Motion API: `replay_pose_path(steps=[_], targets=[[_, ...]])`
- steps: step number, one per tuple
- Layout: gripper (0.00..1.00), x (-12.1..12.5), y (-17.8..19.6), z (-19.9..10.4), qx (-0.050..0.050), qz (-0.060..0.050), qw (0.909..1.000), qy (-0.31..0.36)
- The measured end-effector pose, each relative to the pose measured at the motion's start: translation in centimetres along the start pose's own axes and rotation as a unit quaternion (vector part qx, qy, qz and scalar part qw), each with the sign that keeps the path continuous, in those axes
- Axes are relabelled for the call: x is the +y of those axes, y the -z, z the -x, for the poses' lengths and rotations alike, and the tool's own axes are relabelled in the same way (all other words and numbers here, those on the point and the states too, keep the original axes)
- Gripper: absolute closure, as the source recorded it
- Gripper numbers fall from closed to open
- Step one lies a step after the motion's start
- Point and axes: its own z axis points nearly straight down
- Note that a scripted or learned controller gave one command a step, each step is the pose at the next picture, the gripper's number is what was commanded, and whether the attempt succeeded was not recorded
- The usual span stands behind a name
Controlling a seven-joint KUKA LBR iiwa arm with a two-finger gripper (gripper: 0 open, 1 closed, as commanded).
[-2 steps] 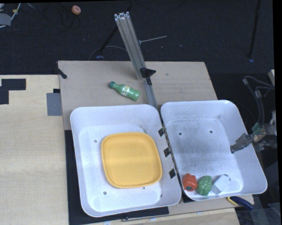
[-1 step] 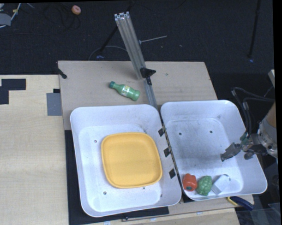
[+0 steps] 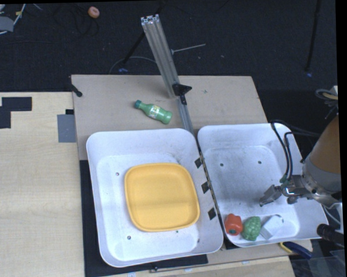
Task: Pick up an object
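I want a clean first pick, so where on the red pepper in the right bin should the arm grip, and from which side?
Grip the red pepper across its rounded body, coming straight down from above. The green object touches its right side and the bin wall sits close on its left, so probably close the fingers along the front-to-back axis.

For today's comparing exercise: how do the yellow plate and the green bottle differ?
The yellow plate lies flat inside the left bin; the green bottle lies on its side on the bench behind the bins. The plate is far larger, broad and squarish; the bottle is small and slim. Both lie apart from the gripper.
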Motion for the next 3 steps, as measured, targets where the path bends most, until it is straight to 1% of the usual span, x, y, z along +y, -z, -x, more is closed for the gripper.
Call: replay_pose_path(steps=[1, 2, 3], targets=[[0.0, 0.0, -4.7, 0.0, -0.001, 0.002, 1.0, 0.0], [1.0, 0.1, -3.5, 0.1, -0.001, 0.004, 1.0, -0.002], [1.0, -0.4, 2.6, 0.2, -0.002, 0.005, 1.0, -0.001]])
